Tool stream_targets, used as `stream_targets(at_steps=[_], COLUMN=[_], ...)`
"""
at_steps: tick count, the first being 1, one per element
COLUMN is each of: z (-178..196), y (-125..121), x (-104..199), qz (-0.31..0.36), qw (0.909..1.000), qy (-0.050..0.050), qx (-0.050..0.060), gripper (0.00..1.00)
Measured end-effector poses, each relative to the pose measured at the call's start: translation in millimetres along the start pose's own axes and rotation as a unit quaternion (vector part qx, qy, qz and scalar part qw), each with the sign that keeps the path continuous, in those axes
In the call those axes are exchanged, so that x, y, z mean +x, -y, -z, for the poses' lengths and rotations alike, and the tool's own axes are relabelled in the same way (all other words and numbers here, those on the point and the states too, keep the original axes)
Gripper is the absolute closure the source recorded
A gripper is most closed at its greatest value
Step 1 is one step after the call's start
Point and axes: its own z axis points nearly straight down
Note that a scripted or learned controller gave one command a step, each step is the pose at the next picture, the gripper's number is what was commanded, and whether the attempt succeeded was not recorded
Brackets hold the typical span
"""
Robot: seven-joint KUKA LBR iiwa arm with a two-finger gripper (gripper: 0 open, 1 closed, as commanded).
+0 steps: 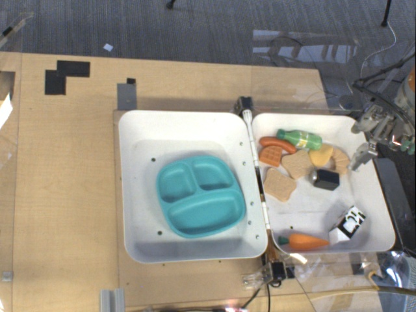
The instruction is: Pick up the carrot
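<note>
The carrot, orange with a green tip at its left end, lies along the front wall of the right bin. My gripper hangs at the right bin's far right rim, well behind and to the right of the carrot. Its two grey fingers are spread apart with nothing between them.
The right bin also holds a green bottle, a hot dog, bread-like pieces, a yellow piece, a dark block and a black-and-white carton just right of the carrot. A teal divided plate sits in the left bin.
</note>
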Motion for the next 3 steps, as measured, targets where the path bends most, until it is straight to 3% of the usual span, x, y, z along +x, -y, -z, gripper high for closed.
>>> stream_targets(at_steps=[1,2,3], z=[-79.4,-82.4,-107.9], y=[-7.3,-19.1,-20.3], x=[-67.9,-96.3,-98.6], qz=[0.155,0.271,0.343], qw=[0.9879,0.9626,0.9393], qy=[-0.004,0.001,-0.002], qx=[-0.002,-0.002,-0.002], gripper=[0.00,0.00,0.00])
